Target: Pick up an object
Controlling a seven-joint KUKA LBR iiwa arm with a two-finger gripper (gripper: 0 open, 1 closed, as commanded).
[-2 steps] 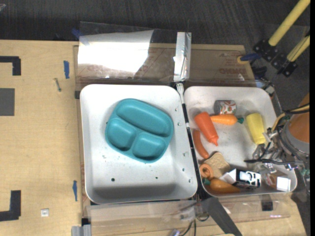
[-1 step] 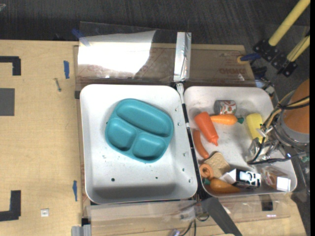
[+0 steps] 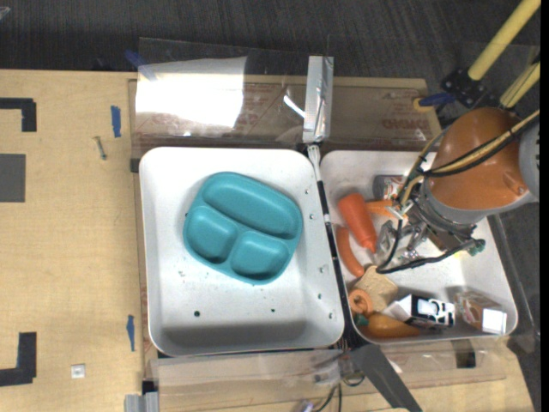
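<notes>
A: How far along is the pick, going by the biggest things first?

B: The left bin [image 3: 163, 230] holds a teal divided tray [image 3: 243, 227], untouched and well apart from the arm. The right bin [image 3: 489, 273] carries the clutter, and the arm [image 3: 476, 166] is down over its middle, so the reach looks done and the lift does not.

A: And the gripper?

B: The gripper [image 3: 403, 245] sits low among wires, just beside an orange bottle [image 3: 358, 219] and above a tan scrap [image 3: 375, 283]. How wide it stands, and whether it has anything, I cannot tell; the wrist hides it.

A: So what is likely the target?

B: My guess is the orange bottle or the tan scrap, both resting in the bin near its left wall. Nothing appears raised.

A: Any writing?

B: A small black and white item [image 3: 426, 311] and a clear wrapped packet [image 3: 480, 312] lie along the near edge; their markings are too small to read.
</notes>
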